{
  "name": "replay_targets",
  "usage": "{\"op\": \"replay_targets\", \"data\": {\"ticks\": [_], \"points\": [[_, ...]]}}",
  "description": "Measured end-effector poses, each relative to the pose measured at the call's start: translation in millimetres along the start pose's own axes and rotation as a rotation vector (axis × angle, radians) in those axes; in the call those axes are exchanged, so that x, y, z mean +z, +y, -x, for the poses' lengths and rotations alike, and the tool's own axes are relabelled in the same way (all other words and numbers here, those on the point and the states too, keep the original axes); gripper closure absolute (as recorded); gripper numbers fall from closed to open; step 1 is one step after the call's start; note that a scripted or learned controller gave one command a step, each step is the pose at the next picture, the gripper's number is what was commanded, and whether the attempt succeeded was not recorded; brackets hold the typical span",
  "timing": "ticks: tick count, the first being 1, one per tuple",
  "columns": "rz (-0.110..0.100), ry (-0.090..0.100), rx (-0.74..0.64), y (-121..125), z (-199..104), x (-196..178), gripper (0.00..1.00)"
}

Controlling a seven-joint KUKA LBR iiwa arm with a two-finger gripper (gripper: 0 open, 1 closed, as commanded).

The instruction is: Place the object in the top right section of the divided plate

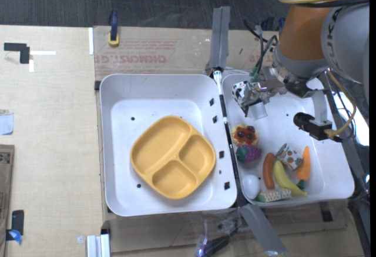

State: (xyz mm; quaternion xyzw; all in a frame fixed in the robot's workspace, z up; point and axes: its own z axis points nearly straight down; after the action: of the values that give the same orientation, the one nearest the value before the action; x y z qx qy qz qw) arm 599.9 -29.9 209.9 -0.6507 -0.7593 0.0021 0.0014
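Note:
A yellow divided plate (172, 157) lies in the left white bin (117, 103), with one large section and two smaller ones, all bare. My gripper (256, 104) hangs over the upper left corner of the right bin (335, 191), well to the right of the plate. A small black and white object (239, 92) sits right beside the gripper, at its left; whether it is held is unclear. Toy foods lie below the gripper: a red and orange piece (245, 134), a purple one (248, 153), a white egg (251, 184), a banana (286, 179).
More toys crowd the right bin's lower part: an orange sausage shape (268, 169), a carrot (304, 163), a small carton (288, 156) and a corn cob (275, 194). A raised divider (226, 132) runs between the two bins. The grey and orange arm (311, 20) fills the upper right.

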Motion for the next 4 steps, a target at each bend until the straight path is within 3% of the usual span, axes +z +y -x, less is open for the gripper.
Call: {"op": "replay_targets", "data": {"ticks": [1, 2, 3, 4], "points": [[0.001, -0.001, -0.004, 26, -33, 21, 1.0], [0.001, -0.001, -0.004, 26, -33, 21, 0.0], [-0.001, 0.0, 0.044, 11, -17, 21, 0.0], [0.0, -0.003, 0.241, -50, -40, -170, 0.0]]}}
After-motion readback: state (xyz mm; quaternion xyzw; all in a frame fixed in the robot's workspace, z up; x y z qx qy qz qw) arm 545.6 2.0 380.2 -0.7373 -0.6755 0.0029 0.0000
